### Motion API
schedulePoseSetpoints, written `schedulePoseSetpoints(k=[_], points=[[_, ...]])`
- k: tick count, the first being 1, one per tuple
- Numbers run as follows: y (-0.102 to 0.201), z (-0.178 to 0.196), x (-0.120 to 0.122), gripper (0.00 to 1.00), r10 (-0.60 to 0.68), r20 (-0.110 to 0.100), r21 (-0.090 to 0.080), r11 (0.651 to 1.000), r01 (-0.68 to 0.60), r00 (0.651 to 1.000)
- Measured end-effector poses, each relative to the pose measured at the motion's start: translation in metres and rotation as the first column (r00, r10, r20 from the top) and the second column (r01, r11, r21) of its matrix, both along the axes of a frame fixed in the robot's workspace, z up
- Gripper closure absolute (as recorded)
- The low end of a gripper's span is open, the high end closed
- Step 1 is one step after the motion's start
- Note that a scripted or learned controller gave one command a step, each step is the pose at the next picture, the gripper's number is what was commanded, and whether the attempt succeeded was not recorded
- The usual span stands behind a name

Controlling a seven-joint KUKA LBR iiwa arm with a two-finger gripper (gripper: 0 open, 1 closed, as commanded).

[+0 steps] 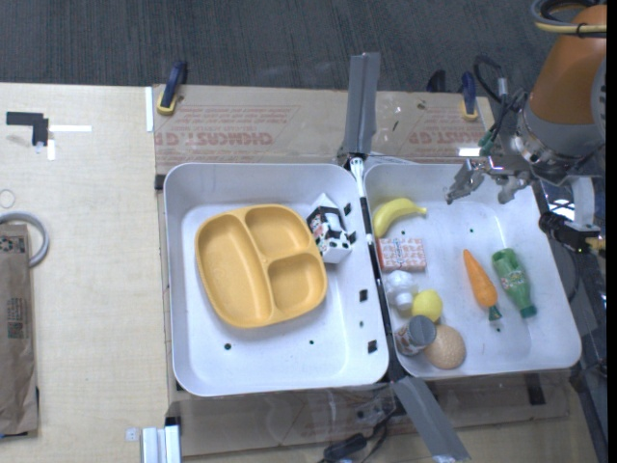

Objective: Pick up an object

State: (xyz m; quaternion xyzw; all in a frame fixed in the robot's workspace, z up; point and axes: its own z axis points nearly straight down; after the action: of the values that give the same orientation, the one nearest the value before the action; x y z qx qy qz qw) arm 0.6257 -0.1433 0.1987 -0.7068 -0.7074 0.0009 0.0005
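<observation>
Above right bin (540,355), pincer (479,183) spread open, empty, arm (569,85) cut off.

From my remote seat I see a dark grey floor (241,17) along the top, with a carpet-like texture. Below it stands the bench, a pale wooden top (87,287) on the left side. On this top lies a small black block (29,125) with a white strip (69,129) just beside it, and at the left edge a brown paper bag (16,326). A sheet of brown cardboard (260,128) with red print covers the back of the bench, held by a blue clamp (174,85) at its left corner and another blue clamp (469,93) near the right. A grey metal bar (362,99) crosses the cardboard in the middle. The light is even and soft, without hard shadows.
</observation>
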Motion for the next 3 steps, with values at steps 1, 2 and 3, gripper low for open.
schedulePoseSetpoints(k=[1, 2, 3], points=[[-0.041, -0.093, -0.041, 0.0, 0.186, 0.001, 0.0, 0.983, -0.186, 0.983], [-0.009, -0.108, -0.078, 0.0, -0.062, -0.001, 0.001, 0.998, 0.062, 0.998], [-0.074, -0.054, -0.08, 0.0, -0.263, 0.003, -0.001, 0.965, 0.263, 0.965]])
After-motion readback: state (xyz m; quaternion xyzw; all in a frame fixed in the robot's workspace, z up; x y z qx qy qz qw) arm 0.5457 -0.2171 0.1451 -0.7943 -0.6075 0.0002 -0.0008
